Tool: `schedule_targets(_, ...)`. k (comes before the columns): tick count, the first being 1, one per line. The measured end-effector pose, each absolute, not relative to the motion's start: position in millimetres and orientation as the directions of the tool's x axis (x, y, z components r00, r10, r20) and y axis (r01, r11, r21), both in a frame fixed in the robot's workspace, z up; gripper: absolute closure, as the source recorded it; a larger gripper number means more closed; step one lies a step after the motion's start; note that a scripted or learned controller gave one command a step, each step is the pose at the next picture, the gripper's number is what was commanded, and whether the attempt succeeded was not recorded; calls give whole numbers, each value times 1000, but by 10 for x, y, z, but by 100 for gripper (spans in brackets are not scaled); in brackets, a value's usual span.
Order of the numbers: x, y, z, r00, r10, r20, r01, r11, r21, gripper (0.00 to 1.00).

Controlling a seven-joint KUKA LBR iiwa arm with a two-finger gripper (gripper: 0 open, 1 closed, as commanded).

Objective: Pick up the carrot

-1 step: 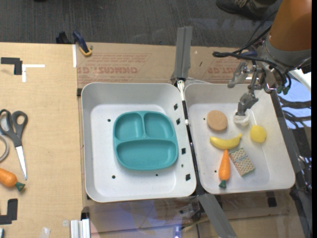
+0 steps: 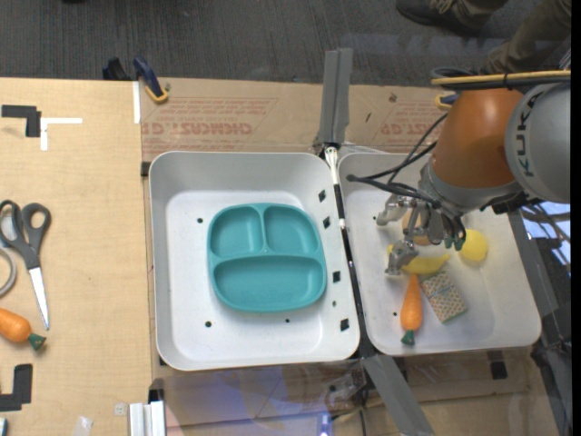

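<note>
From above, the bench carried two shallow white bins side by side: the left bin (image 2: 172, 271) held a teal divided plate (image 2: 267, 257) lying flat near its middle, and the right bin (image 2: 508, 321) held the loose items. The carrot (image 2: 411, 307) lay in the right bin toward its near edge, orange body pointing away from the camera and its green stub end nearest the rim, resting flat and not between any fingers. Just beside it to the right sat a speckled sponge-like block (image 2: 444, 296), touching or nearly touching the carrot. Above the carrot's top end lay a yellow banana-shaped piece (image 2: 425, 263), and a yellow lemon (image 2: 473, 245) rested a little farther right. The grey arm with its orange band (image 2: 477, 139) reached in from the right, and the gripper (image 2: 408, 243) hung over the yellow piece, just beyond the carrot's top end; whether it was wide or narrow could not be told. Out on the wooden bench to the left lay scissors (image 2: 27, 243) and a second carrot (image 2: 16, 327), well apart from the bins.
</note>
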State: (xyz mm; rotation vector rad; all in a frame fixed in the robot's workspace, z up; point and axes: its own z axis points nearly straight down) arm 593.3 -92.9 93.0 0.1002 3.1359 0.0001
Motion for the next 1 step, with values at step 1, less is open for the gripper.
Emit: schedule_targets(1,5388,-1139,926,-999,35,-3,35,999,0,0)
